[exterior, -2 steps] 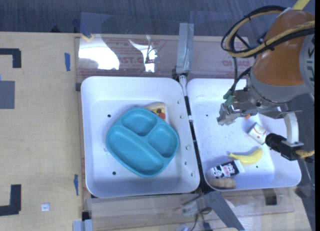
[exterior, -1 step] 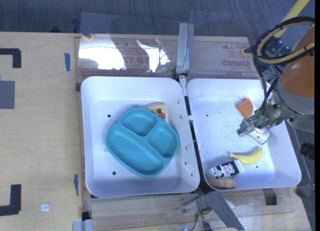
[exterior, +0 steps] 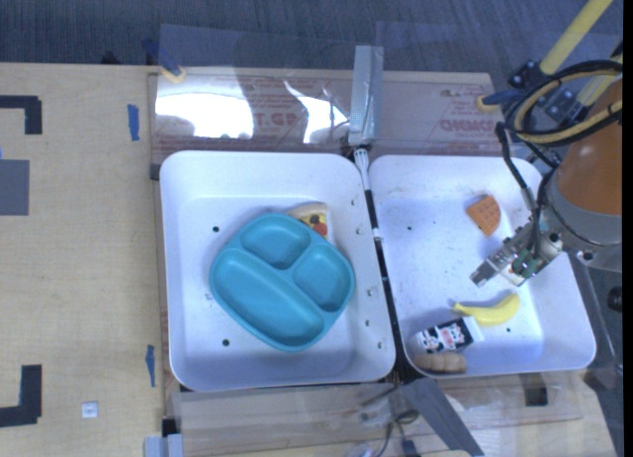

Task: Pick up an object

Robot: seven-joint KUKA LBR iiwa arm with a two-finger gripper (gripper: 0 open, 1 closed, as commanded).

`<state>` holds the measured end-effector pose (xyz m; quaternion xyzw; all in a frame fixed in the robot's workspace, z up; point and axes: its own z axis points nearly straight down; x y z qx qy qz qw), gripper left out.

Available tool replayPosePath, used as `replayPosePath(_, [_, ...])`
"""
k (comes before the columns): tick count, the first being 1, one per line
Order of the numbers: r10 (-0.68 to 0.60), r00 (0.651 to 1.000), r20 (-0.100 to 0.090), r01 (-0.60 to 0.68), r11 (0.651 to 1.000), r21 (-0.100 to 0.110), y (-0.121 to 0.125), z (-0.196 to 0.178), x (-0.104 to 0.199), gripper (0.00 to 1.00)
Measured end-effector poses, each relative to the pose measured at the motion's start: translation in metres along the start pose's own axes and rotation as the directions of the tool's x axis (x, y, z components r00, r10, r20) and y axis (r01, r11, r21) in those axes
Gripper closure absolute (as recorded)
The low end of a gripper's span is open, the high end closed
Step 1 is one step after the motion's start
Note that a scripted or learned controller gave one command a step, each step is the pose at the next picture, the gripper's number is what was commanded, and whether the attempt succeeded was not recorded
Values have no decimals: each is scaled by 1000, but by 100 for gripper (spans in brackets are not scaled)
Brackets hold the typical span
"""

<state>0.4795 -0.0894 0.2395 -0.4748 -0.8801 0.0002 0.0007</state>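
Over right bin we saw claw hovering just above banana; whether clenched or released, we could not tell. Orange block near, bottle beside banana. Risk we judged: banana's curve rolling away, closure missing.

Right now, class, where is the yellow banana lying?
The banana lies in the right bin, toward its near edge, just below the gripper and above the black-and-white carton.
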Motion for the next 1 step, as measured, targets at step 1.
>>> replayPosePath(1, [376,927,0,-376,927,0,34,48,-17,100])
